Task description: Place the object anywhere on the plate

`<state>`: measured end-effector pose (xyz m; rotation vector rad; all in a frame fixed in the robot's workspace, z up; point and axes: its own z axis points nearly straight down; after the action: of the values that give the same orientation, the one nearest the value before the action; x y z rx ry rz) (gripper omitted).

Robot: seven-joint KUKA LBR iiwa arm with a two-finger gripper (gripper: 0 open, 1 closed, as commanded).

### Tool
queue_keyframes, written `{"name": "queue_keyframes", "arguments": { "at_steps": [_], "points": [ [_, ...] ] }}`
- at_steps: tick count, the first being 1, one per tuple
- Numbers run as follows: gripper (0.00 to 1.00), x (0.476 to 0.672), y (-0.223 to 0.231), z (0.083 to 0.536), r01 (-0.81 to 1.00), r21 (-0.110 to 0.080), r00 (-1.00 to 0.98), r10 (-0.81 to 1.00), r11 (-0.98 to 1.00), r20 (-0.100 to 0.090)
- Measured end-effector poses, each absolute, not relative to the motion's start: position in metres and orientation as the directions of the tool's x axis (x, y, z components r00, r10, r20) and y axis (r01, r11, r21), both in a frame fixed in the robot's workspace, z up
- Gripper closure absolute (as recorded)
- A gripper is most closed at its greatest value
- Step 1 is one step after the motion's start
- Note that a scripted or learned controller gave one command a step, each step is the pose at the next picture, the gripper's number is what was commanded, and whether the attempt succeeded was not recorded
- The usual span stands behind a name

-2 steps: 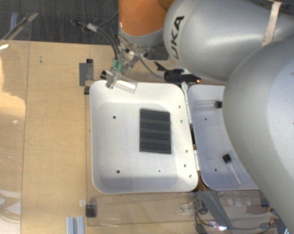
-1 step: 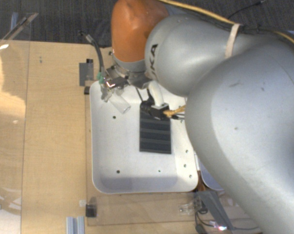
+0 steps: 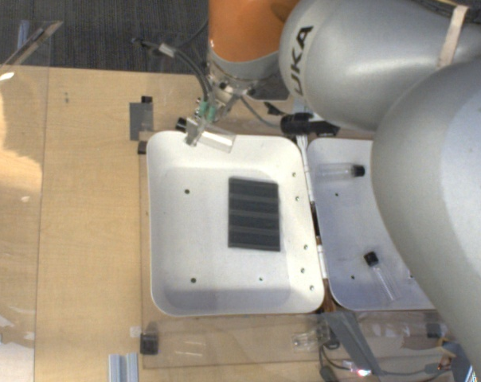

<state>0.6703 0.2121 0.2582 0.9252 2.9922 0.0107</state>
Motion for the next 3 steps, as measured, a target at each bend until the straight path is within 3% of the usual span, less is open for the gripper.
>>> {"name": "queue_keyframes", "arguments": {
  "at_steps": [1, 2, 3],
  "points": [
    [1.0, 0.663, 0.236, 0.246, 0.689, 0.006, -0.725, 0.689, 0.725, -0.002],
    [1.0, 0.664, 0.226, 0.235, 0.558, 0.008, -0.83, 0.558, 0.83, -0.005],
    [1.0, 0.654, 0.235, 0.121, 0.808, 0.001, -0.59, 0.808, 0.59, 0.0]
  ]
}}
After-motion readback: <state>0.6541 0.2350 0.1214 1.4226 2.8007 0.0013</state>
